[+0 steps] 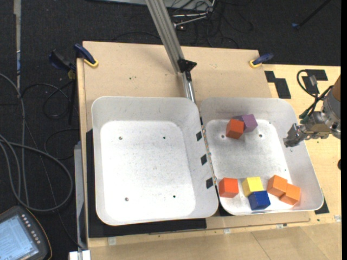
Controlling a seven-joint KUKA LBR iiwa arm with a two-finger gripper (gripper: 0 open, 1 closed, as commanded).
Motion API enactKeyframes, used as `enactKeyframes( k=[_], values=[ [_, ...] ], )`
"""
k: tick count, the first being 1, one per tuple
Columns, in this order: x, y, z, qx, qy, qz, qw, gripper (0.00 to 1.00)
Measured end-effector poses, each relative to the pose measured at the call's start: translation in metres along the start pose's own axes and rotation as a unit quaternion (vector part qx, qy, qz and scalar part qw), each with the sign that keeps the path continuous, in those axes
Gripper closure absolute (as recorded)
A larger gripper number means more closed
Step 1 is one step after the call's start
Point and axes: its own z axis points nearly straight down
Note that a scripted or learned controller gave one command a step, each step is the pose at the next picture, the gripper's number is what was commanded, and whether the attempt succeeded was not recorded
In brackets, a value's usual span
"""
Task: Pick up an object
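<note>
The right bin holds several blocks. An orange block touches a purple block near its back. Along its front lie an orange block, a yellow block, a blue block and two more orange blocks at the front right corner. My gripper hangs over the bin's right rim, well right of the orange and purple pair, with nothing seen between its fingers.
The left bin lies beside the right one. A slanted metal pole reaches in from the top to the gap between the bins. Clamps sit at the bench's back corners.
</note>
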Motion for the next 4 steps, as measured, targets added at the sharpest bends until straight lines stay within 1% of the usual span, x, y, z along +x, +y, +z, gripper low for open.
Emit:
enactKeyframes(
  k=[1, 2, 3, 4],
  values=[
    [0.0, 0.002, -0.038, 0.0, 0.0, 0.0, 1.0, 1.0],
    [0.059, -0.003, -0.041, 0.003, 0.002, -0.003, 1.0, 1.0],
    [0.109, -0.006, -0.043, 0.003, 0.003, -0.003, 1.0, 1.0],
    [0.166, -0.014, -0.025, 0.004, 0.003, -0.003, 1.0, 1.0]
  ],
)
